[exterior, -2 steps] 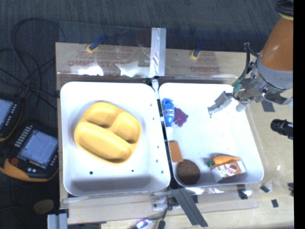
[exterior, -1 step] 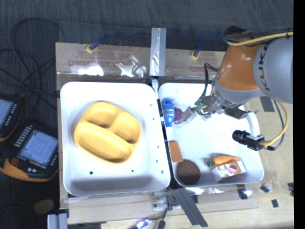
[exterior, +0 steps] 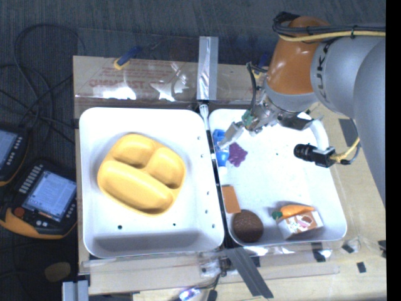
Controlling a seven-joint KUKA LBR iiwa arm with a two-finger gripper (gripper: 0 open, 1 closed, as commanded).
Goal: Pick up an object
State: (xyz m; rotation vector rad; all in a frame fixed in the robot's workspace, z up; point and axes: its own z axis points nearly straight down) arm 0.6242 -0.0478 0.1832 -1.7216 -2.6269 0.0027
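The pincer (exterior: pixel 233 132) reaches into the right bin (exterior: pixel 313 187) near its upper left corner, just above a purple toy (exterior: pixel 237 154) and a blue object (exterior: pixel 218 137) by the divider; whether it is open or closed I cannot tell. Lower in that bin lie an orange block (exterior: pixel 230 199), a brown ball (exterior: pixel 248 225) and a small carton (exterior: pixel 299 220), while a yellow bun-shaped toy (exterior: pixel 141 172) sits in the left bin (exterior: pixel 94 231).

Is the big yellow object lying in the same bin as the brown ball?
No, the yellow object fills the left bin, while the brown ball sits in the right bin.
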